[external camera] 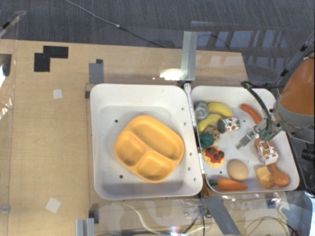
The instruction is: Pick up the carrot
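My gripper [252, 136] (open, holding nothing) is far from the carrot [231, 184]; I might grab the egg [237, 170] instead.

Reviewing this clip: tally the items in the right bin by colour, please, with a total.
Yellow: 2, bananas
Orange/red: 3, carrot, sausage, pizza slice
Tan/brown: 4
Grey/white: 3
Green: 1
Total: 13

Fixed overhead view, slanted down (both bins [103, 146])
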